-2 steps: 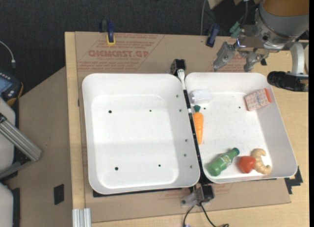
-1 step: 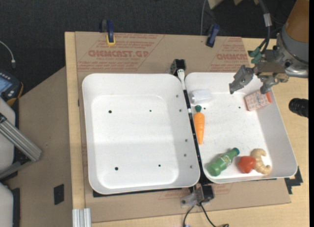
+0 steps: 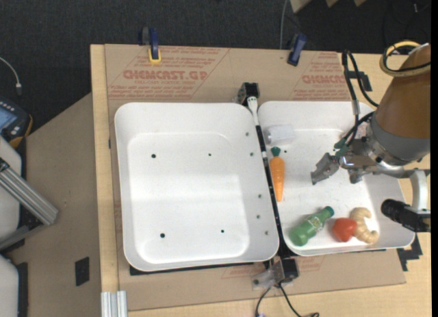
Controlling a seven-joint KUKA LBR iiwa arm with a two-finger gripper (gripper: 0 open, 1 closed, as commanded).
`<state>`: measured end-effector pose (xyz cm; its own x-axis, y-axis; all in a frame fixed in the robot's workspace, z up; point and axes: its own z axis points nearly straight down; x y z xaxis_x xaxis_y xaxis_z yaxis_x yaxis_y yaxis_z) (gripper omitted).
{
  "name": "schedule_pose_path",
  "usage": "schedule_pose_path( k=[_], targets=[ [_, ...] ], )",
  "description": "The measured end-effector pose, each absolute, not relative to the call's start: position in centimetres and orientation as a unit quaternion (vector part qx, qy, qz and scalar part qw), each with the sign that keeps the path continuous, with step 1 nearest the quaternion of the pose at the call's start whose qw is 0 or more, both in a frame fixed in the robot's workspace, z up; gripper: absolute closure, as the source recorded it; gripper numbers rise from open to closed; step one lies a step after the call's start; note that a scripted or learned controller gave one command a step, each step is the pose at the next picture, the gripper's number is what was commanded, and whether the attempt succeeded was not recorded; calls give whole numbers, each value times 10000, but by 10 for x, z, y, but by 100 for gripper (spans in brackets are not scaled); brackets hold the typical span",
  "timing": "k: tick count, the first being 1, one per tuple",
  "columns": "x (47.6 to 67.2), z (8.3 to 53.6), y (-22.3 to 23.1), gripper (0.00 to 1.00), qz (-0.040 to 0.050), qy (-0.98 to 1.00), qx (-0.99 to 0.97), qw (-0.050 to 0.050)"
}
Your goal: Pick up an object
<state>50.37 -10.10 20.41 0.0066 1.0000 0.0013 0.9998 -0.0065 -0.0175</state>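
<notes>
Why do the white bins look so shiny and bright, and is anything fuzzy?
In the camera view, overhead light glares off the left bin, washing out its floor; the right bin is bright too, so the pale object near its top nearly vanishes. The carrot and green bottle look fairly sharp; the gripper looks slightly soft.

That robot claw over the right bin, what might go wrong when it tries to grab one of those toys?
The gripper hangs over bare bin floor, so closing here would likely catch nothing. The carrot lies against the bin wall, leaving little room beside it. The green bottle, tomato and mushroom sit crowded together, so one grab may knock its neighbours.
</notes>
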Motion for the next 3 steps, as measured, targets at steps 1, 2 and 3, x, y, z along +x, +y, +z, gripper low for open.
schedule_pose_path(
  k=[1,2,3],
  targets=[
    [476,79,-176,0,14,-7036,-7106,17],
    [644,161,-179,0,-52,-7098,-7044,-99],
    [612,80,-141,0,13,-7079,-7063,36]
  ],
)
